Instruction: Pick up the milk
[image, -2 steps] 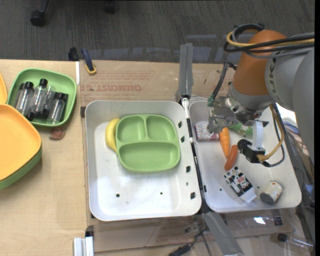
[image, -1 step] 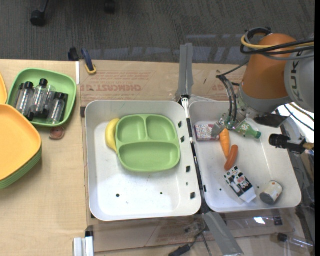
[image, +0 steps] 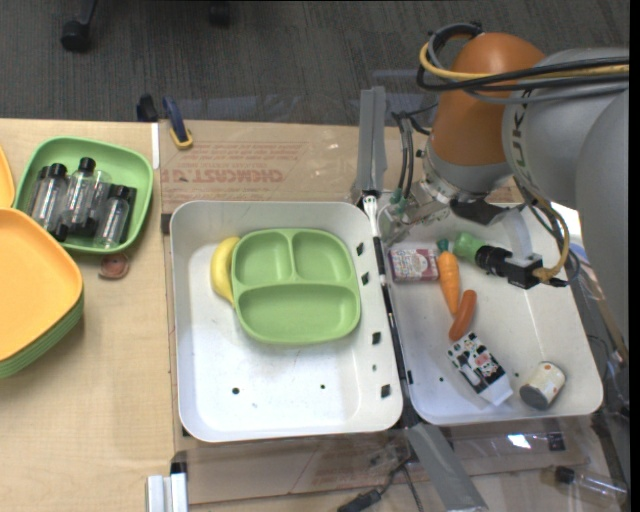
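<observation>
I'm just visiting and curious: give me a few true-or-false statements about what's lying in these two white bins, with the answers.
1. The milk carton lies in the right bin. True.
2. The green divided plate is in the right bin. False: it sits in the left bin.
3. A carrot lies in the right bin. True.
4. The milk carton rests on the green plate. False: it lies on the right bin's floor, near the front.

Your arm (image: 580, 110) is grey, with a rounded orange band (image: 480, 85). Yellow and black cables (image: 520, 70) loop across it.
</observation>
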